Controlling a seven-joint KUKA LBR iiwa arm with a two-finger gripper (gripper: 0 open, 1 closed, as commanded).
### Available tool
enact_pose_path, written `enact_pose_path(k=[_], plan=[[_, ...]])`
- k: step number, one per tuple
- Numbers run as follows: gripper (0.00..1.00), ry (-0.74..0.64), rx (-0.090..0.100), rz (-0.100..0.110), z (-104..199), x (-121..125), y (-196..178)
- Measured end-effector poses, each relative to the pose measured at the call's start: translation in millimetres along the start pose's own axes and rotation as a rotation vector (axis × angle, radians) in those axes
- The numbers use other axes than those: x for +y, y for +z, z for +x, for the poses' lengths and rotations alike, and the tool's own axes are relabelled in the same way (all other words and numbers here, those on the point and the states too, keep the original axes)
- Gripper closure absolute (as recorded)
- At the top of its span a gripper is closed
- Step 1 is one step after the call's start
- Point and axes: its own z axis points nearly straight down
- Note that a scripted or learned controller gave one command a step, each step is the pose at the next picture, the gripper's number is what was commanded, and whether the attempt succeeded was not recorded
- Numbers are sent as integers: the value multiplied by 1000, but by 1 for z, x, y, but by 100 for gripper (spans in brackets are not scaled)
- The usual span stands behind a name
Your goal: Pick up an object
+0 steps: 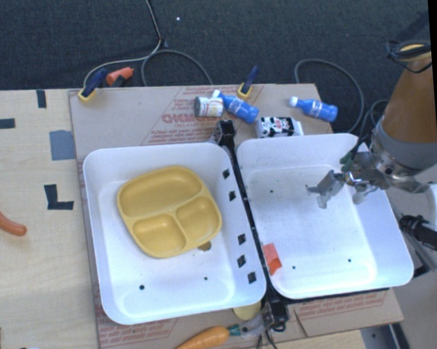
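Two white bins sat side by side on the bench (22, 170). The left bin (111, 287) held a yellow divided plate (168, 209), tilted; a small dark item at the plate's lower right edge was mostly hidden and could not be identified. The right bin (328, 270) held an orange-red piece (272, 258) near its left wall, too small to identify.

The hand (332, 186) hung over the upper right part of the right bin, grey fingers (322, 191) pointing left. Fingers blurred against the white floor; could not tell whether they were spread or closed. Nothing was seen between them. The arm (410, 117) was cut off at the frame's right.

Outside the bins: beyond the far rims, a white bottle (209, 105), a blue bottle (241, 109), a black-and-white packet (279, 127) and a second blue bottle (315, 109). A carrot (201, 339) lay below the near rims, beside a yellow item (246, 310) largely hidden under the left bin's edge. A sausage-shaped toy (6, 220) lay well apart at far left. Blue clamps with yellow tips (93, 83) stood at the cardboard's far edge.
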Motion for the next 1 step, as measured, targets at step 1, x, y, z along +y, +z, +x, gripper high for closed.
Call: enact_pose_path(k=[1], plan=[[0, 0, 5, 16, 24, -29, 164]])
